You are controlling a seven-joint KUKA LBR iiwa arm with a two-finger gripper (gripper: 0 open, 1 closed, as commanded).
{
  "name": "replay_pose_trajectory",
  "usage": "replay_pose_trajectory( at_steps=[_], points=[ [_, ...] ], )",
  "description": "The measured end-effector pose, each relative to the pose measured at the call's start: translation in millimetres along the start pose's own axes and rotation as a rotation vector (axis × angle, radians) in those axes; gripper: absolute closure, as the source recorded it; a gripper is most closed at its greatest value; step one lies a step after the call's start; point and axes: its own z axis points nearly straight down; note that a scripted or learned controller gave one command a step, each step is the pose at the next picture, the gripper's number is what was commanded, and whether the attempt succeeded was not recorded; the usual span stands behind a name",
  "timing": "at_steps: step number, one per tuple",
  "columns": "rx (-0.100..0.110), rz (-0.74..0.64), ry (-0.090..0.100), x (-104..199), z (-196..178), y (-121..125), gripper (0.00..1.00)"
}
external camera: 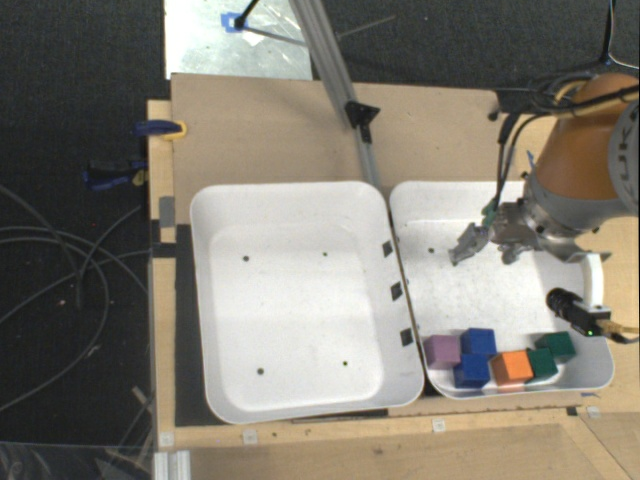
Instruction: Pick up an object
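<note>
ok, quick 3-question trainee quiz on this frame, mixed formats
1. True or false: the blocks sit in the left bin.
2. Which block lies nearest the divider between the bins? A) purple block B) orange block C) green block
3. Fill in: the gripper hangs over the ____ bin, apart from the blocks.

Key: 1 false; 2 A; 3 right.

The light is bright and even from above. The two white bins [300, 298] look almost overexposed, with little detail. Shadows on the tabletop [260, 128] beside the bins are soft and short. The picture is slightly grainy and not sharp.
</note>
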Motion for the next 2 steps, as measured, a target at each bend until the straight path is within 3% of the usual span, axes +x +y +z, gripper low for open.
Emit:
replay_pose_trajectory(
  at_steps=[1,2],
  points=[
    [0.003,-0.007,0.002,38.6,8.2,-10.4,0.00],
    [-0.003,0.001,-0.001,26.2,-31.4,-38.3,0.00]
  ],
)
